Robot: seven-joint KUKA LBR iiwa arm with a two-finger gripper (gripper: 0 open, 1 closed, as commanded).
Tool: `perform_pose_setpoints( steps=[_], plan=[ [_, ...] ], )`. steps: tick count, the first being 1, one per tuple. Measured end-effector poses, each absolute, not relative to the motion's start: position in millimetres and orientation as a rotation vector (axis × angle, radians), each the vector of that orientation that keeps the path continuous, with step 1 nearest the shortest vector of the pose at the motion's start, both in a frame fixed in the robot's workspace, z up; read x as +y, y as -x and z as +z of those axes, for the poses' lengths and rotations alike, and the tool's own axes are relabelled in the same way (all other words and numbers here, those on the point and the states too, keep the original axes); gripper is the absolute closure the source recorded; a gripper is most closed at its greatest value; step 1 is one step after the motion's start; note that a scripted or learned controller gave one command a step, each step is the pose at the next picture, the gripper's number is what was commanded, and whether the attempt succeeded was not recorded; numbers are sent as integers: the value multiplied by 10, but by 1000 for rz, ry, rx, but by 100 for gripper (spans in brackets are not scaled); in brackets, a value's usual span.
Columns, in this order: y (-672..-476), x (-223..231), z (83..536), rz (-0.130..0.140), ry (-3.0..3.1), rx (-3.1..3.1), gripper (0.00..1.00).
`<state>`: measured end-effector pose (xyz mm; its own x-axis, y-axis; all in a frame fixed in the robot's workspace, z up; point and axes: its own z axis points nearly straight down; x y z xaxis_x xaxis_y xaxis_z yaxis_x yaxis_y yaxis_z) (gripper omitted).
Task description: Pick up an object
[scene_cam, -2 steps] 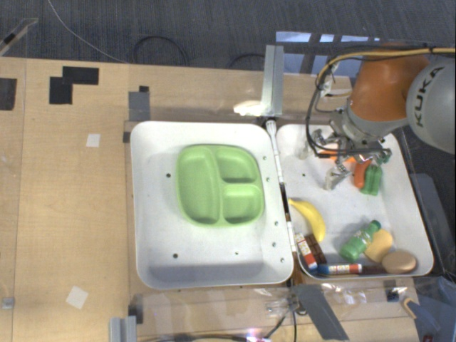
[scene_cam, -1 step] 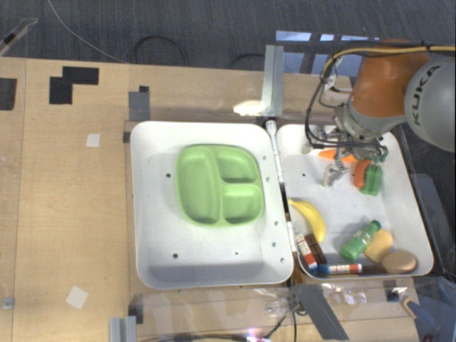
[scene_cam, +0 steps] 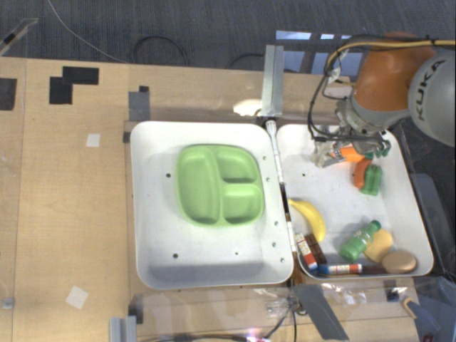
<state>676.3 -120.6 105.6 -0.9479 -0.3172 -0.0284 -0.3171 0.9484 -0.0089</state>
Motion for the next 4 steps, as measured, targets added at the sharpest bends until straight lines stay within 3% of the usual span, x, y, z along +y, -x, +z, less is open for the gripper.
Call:
perform_pose_setpoints(
  steps=[1,2,3,4],
  plan=[
    [-6734,-1308,2653,-11,380,3091,100],
    [-6621,-1699,1430,1,927,2997,100],
    [-6582,-1772,1310,-6,1377,2812,100],
    [-6729,-1539,2619,-12,797,3017,100]
  ],
)
